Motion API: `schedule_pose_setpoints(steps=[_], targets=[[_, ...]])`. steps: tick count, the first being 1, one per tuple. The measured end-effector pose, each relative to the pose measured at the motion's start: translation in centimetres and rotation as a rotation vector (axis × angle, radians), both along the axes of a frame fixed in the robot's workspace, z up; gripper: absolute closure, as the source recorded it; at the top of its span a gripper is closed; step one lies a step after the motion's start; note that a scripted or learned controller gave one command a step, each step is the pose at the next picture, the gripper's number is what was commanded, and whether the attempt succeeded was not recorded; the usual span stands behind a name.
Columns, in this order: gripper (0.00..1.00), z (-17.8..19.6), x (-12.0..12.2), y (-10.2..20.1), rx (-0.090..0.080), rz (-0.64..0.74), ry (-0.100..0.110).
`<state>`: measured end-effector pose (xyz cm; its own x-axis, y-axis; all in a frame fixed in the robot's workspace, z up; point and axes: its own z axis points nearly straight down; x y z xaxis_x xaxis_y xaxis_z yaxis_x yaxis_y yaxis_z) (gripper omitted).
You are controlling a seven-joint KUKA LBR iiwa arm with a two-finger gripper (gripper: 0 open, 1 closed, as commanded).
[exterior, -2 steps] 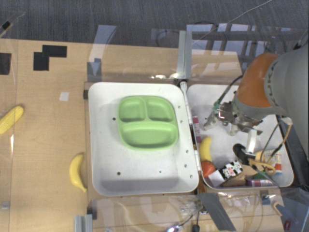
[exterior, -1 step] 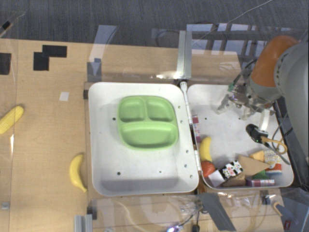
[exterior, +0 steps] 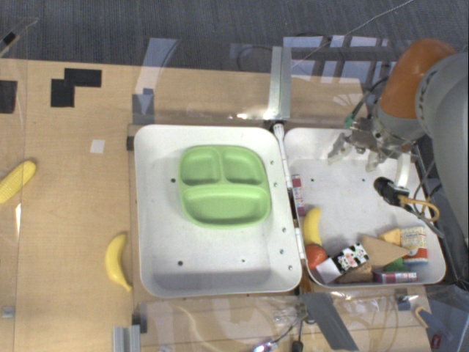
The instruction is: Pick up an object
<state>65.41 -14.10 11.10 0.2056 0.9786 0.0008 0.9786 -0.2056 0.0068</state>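
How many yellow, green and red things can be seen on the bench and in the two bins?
Yellow: 3 — banana in the right bin, banana on the bench, corn cob on the bench.
Green: 1 — divided plate in the left bin.
Red: 1 — tomato-like ball in the right bin.
Total: 5

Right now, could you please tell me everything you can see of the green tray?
The green tray is a light green, plastic-looking divided plate with rounded corners. It has three compartments: two small ones on the far side and one wide one nearer the camera. All three look bare. It lies flat, right way up, about mid-floor in the left bin, slightly toward the far side. Only the bin floor touches it.
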Motion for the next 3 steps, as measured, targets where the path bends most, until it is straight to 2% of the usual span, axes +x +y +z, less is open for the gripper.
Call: schedule_pose_setpoints(steps=[1, 2, 3], targets=[[0.00, -1.0, -1.9, 3.6, 0.001, 0.023, 0.002], [0.00, -1.7, -7.9, 5.6, 0.002, -0.014, 0.004], [0.00, 7.6, -3.6, 6.8, 0.000, 0.106, 0.000]])
